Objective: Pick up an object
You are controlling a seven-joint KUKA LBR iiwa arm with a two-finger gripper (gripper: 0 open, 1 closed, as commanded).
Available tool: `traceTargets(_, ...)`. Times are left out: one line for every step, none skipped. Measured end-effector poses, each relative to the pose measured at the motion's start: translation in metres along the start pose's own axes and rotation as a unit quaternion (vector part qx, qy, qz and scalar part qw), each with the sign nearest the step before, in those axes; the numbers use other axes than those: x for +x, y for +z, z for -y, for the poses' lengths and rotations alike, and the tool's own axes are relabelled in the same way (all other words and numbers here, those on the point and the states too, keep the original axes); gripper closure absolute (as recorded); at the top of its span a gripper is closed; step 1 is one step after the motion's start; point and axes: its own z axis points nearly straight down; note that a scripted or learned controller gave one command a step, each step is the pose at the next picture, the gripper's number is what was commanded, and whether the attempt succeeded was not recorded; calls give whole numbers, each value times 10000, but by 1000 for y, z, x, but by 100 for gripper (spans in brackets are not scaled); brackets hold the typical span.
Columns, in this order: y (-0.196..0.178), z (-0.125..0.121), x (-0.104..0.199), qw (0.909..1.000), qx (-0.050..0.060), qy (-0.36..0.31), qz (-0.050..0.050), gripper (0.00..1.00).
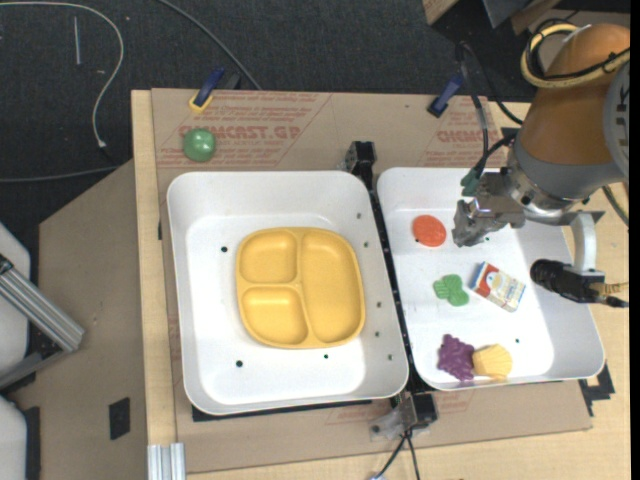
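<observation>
The right bin (560,358) holds several small objects. An orange-red round piece (430,231) lies at its upper left. A green leafy piece (451,290) sits near the middle, and a small white and red carton (497,286) lies just right of it. A purple grape bunch (456,356) and a yellow piece (493,362) rest together at the front. My gripper (470,230) hangs over the bin's upper part, just right of the orange-red piece and above the carton. Nothing shows between its fingers.
The left bin (200,268) carries a yellow three-compartment plate (300,286). A green ball (200,145) rests on the cardboard beyond the left bin. Blue clamps (208,90) (445,96) grip the board's far edge. A black cable connector (570,280) juts over the right bin.
</observation>
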Motion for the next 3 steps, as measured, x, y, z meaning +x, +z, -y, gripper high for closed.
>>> traceTargets(3,-2,43,10000,-1,-1,2,100)
traceTargets(-3,-3,96,10000,-19,-10,2,100)
traceTargets(20,-4,146,10000,13,-1,5,100)
